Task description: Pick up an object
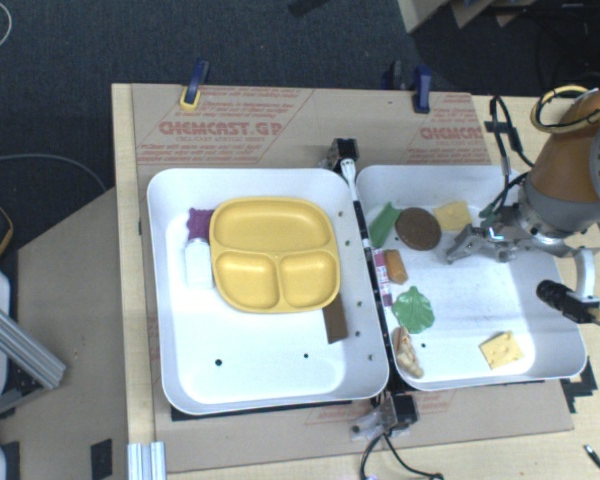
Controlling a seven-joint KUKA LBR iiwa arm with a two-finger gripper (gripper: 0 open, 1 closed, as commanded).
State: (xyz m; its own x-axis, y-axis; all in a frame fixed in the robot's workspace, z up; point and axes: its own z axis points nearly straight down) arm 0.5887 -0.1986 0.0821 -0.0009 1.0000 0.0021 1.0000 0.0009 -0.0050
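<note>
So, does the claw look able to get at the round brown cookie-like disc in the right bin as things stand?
Probably yes. The claw hangs over the right white bin, just right of the round brown disc, with bare bin floor between them. The pale yellow block beside the disc might crowd a grasp.

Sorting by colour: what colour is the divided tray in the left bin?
Yellow; the tray shows in the camera view.

Glossy yellow plastic tray (275, 264) in a smooth white plastic bin (170, 298); matt paper-covered tabletop (130, 218) beneath; metal gripper (480, 243) at three o'clock.
</note>
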